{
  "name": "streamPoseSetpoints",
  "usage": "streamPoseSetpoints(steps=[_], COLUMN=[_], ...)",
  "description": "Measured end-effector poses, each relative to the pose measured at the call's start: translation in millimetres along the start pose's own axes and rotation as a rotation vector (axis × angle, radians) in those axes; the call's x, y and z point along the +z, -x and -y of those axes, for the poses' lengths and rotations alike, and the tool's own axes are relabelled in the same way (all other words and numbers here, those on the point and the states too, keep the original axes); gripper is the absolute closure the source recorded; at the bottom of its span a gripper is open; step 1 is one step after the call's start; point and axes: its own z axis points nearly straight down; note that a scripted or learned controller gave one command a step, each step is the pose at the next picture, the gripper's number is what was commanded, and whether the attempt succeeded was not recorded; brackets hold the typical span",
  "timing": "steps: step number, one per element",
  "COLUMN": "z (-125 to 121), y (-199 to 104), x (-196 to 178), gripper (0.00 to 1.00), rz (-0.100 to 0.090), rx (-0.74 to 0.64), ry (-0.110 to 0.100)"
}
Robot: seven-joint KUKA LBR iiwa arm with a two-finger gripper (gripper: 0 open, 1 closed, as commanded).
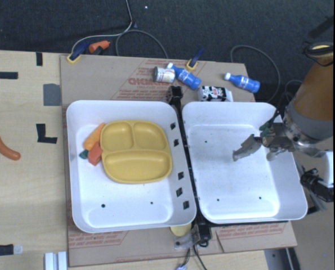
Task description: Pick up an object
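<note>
Looks like early approach: gripper (pixel 257 149) spread open, empty, over right bin (pixel 235 207); next, swinging toward 9 o'clock for yellow tray (pixel 136 151).

You've got pretty even overhead light here, soft shadows, mild glare washing out the white bins (pixel 77 167). Whole shot's a bit soft and low-res, with dark carpet (pixel 223 16) up top.
</note>
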Motion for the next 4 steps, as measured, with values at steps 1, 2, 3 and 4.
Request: streamPoseSetpoints(steps=[1, 2, 3, 4], z=[-39.0, -107.9, -143.4, -176.4], y=[75.9, 20.1, -31.7, -16.1], x=[115.9, 175.9, 172.1, 172.6], gripper=[0.00, 0.00, 0.00, 0.00], rz=[0.000, 0.001, 0.001, 0.001], rx=[0.005, -0.006, -0.005, -0.002], ry=[-0.008, 0.003, 0.006, 0.004])
